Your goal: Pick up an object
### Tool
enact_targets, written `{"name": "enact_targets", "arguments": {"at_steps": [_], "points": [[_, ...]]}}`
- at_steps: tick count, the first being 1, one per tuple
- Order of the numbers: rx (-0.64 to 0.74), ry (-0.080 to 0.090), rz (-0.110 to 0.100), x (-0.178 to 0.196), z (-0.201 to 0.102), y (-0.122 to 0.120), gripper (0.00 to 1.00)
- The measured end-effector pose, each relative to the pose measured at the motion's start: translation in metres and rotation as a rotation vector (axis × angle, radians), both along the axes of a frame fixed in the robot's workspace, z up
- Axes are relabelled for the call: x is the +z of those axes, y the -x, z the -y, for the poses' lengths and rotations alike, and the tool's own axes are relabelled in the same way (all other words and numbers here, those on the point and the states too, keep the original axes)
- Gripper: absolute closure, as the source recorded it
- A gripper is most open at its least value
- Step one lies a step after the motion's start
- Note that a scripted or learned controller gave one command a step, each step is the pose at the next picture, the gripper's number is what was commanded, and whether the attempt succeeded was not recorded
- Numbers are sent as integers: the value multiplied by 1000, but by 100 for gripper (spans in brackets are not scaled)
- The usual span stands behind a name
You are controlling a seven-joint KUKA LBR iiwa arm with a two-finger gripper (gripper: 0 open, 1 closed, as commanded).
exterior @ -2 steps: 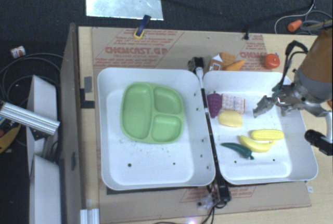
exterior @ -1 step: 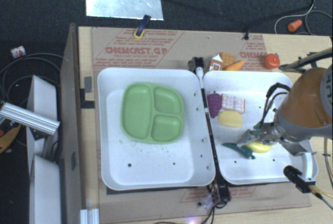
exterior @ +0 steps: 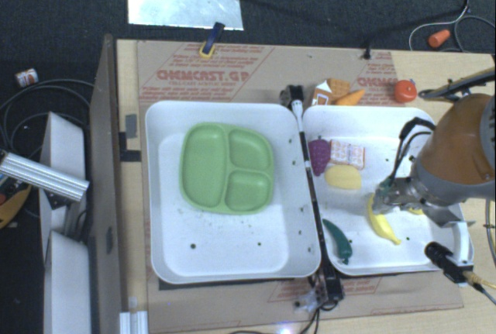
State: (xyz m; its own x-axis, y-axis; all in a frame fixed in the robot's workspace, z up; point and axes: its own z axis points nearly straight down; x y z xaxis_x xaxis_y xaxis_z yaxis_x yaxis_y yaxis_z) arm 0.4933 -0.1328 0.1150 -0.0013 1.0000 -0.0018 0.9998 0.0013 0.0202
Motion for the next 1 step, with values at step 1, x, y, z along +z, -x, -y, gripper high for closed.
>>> {"name": "enact_targets", "arguments": {"at_steps": [1], "points": [[0,-1,-3,-1,0,1,0]]}}
